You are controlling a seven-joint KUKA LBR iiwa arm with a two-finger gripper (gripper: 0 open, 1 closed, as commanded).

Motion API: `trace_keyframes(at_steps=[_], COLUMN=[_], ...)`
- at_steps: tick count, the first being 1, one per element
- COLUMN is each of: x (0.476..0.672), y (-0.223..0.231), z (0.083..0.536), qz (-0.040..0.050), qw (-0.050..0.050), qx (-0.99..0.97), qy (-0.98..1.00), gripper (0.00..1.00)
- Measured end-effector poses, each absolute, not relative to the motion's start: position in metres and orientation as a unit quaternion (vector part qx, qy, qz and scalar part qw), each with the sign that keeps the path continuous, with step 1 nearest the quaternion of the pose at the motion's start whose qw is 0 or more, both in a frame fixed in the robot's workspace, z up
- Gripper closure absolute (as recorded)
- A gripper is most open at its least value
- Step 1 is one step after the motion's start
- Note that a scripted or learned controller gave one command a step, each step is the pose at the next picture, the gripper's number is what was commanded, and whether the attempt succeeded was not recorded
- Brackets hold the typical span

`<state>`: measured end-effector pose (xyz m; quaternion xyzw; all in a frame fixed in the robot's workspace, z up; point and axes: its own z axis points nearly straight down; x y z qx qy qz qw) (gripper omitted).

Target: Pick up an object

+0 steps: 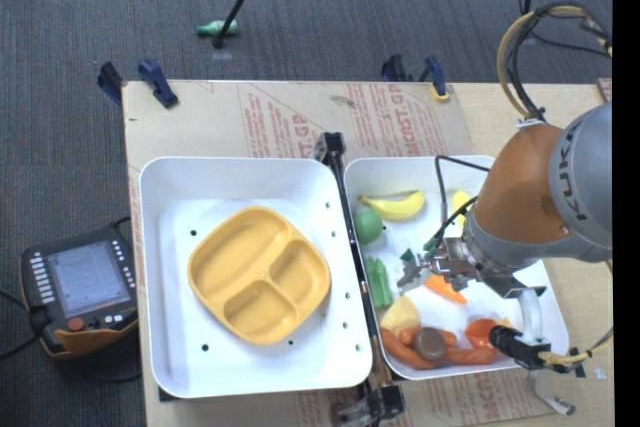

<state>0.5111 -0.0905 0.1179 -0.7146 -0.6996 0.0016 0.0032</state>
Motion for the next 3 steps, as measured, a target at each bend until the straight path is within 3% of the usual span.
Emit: trace_keyframes(at_steps=[1, 2, 3], x=[0.506, 0.505, 0.475], y=[-0.13, -0.13, -0.061], z=[0.087, 0.097, 0.244], qz=[0.0003, 0.0004, 0.0009], qw=[0.002, 0.003, 0.002], qx=[-0.605, -0.607, -0.709], qy=[-0.796, -0.795, -0.706], gripper=[0.0, 1.0, 1.0])
